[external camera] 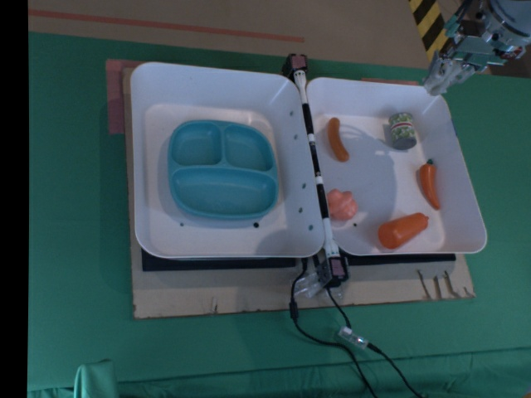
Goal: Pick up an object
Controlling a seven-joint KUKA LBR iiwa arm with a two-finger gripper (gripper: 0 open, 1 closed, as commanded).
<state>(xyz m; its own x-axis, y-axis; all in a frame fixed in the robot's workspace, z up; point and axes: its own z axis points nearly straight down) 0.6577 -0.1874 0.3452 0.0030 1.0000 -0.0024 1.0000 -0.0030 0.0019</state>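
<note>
The right bin [465,222] holds a small green-patterned can [402,129], an orange sausage [337,139], a slim orange chili pepper [429,185], a fat orange carrot [402,230] and a pink lump [341,204]. My gripper [438,81] hangs over the bin's far right corner, above and to the right of the can. It touches none of the objects, and nothing shows between its fingers.
The left bin [149,89] carries a blue three-compartment plate [222,169]. A black-and-white divider bar [312,152] runs between the bins. Cables [348,338] trail off the front of the cardboard base. Green cloth surrounds everything.
</note>
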